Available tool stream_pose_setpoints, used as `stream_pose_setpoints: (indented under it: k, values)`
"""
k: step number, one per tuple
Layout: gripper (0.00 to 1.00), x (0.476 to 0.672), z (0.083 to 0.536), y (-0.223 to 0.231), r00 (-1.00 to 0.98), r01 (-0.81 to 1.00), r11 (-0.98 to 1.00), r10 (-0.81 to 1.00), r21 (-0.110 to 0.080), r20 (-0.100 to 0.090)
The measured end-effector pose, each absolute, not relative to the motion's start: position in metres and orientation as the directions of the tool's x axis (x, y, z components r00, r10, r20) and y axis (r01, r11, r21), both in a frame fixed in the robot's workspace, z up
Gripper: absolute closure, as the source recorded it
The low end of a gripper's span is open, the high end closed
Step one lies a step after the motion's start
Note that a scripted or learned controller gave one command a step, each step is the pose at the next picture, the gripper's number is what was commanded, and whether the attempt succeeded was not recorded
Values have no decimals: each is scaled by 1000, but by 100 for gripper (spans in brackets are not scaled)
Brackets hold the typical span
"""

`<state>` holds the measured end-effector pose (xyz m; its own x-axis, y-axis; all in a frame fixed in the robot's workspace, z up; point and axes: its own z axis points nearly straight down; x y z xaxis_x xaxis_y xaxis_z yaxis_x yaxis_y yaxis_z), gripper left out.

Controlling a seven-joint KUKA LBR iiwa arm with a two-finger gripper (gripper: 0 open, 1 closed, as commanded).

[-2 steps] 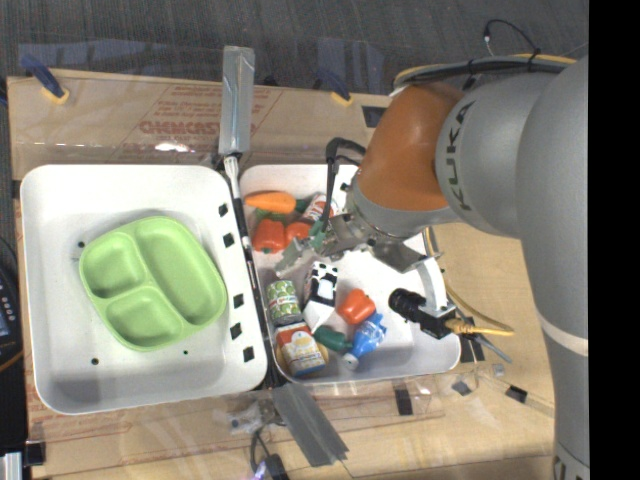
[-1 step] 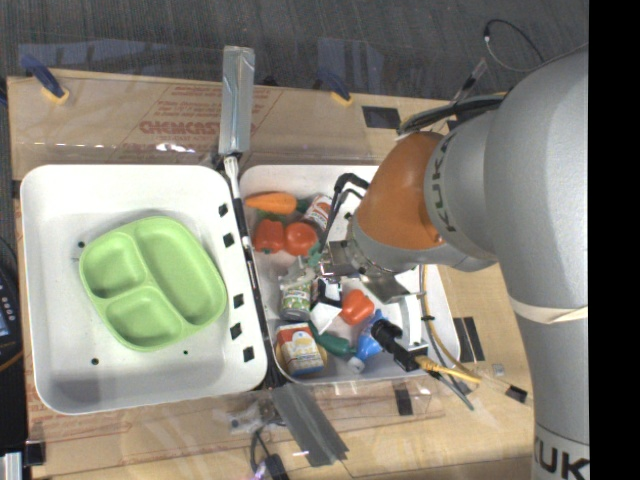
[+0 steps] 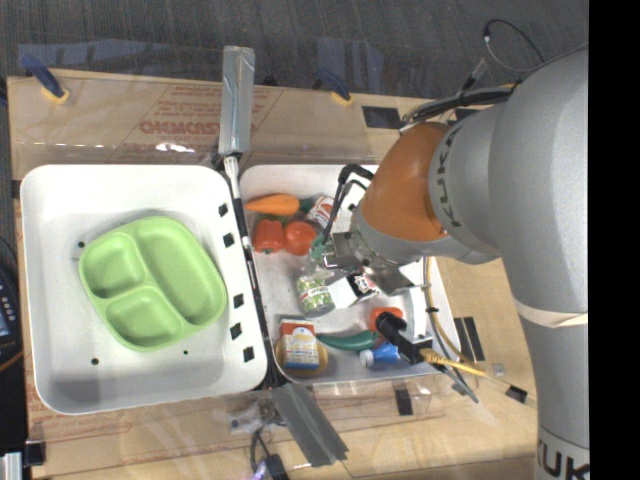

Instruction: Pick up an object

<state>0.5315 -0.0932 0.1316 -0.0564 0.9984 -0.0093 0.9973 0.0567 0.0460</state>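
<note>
The big grey robot arm [image 3: 520,168] comes in from the right side and bends down over the right white bin [image 3: 262,183]. Its round orange band [image 3: 405,183] sits just above the wrist, and the wrist points down and a little to the left, into the middle of that bin. The gripper [image 3: 335,253] at the end of the arm is low, close to the things in the bin, with black cables looping beside it. The arm's own body covers most of it, so I cannot tell how its jaws stand or whether they have anything between them. Just below the gripper lies a small clear jar with green bits inside [image 3: 315,293]. To the left of the gripper are a red toy pepper [image 3: 283,236] and an orange toy carrot [image 3: 272,205], both near the top of the bin. Near the bin's front edge lie a small orange and yellow box [image 3: 299,348], a long dark green toy vegetable [image 3: 345,341] and a blue and white tube [image 3: 385,356]. The left white bin [image 3: 60,193] holds a light green plastic plate with three sections [image 3: 152,283], lying flat.
</note>
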Motion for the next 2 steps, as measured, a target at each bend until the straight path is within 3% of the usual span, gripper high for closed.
stream_pose_setpoints:
  k: [1,2]
  values:
    - [0,529,128,-93,-56,998,56,998,37,-9]
    - [0,511,93,-183,-1,1000,1,1000,-1,9]
